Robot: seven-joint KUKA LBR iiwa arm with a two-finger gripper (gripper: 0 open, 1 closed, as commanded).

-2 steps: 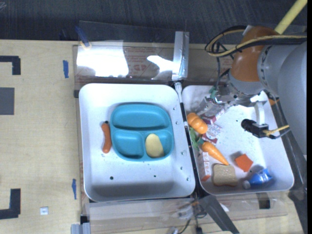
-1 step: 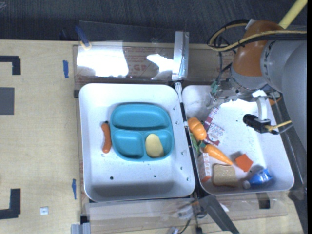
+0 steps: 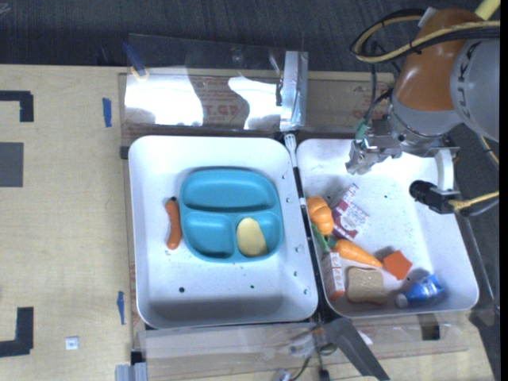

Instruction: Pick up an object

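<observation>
My gripper hangs over the back left part of the right bin, below the orange-banded wrist. Nothing shows between its fingers. In front of it lie a red-and-white packet, an orange pepper-like piece, a carrot, a slice of bread, an orange block and a blue object. The packet is the nearest of these, a short way toward the front from the gripper.
The left bin holds a blue divided tray with a yellow egg-shaped piece in one compartment, and an orange sausage-like piece beside the tray. A clear panel stands behind the bins. Cables loop above the arm.
</observation>
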